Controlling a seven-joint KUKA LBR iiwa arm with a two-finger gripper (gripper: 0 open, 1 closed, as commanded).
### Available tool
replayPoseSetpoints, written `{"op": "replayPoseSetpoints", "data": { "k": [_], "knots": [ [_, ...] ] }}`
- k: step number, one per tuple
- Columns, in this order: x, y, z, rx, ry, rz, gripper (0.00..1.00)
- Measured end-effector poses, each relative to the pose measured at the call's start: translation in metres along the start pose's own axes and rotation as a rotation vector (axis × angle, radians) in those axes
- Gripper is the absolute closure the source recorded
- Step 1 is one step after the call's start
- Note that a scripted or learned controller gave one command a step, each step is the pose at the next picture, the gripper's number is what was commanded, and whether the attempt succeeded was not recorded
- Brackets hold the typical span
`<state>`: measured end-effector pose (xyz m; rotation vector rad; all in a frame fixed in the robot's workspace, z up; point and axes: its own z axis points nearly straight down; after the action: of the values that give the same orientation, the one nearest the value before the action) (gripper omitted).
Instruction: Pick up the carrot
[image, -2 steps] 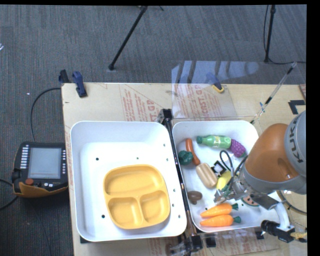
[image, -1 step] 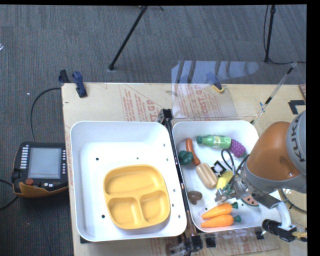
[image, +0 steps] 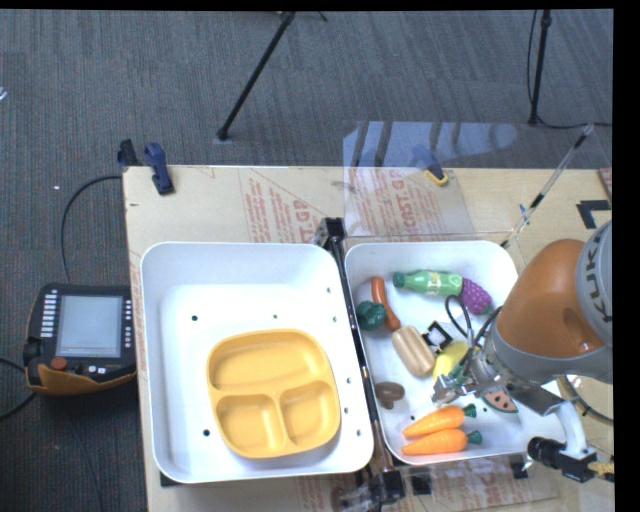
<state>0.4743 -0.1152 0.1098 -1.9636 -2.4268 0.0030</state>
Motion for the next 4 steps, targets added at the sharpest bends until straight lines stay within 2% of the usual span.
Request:
{"op": "replayPoseSetpoints", "data": {
  "k": [1, 2, 3, 4],
  "knots": [
    [0.000, 0.000, -0.008, 0.004, 0.003, 0.003, 1.00],
    [0.008, 0.002, 0.025, -0.007, -0.006, 0.515, 1.00],
    [-0.001, 0.000, 0.025, -0.009, -0.004, 0.975, 1.00],
    [-0.001, -0.001, 0.017, -0.001, -0.003, 0.972, 1.00]
  ]
}}
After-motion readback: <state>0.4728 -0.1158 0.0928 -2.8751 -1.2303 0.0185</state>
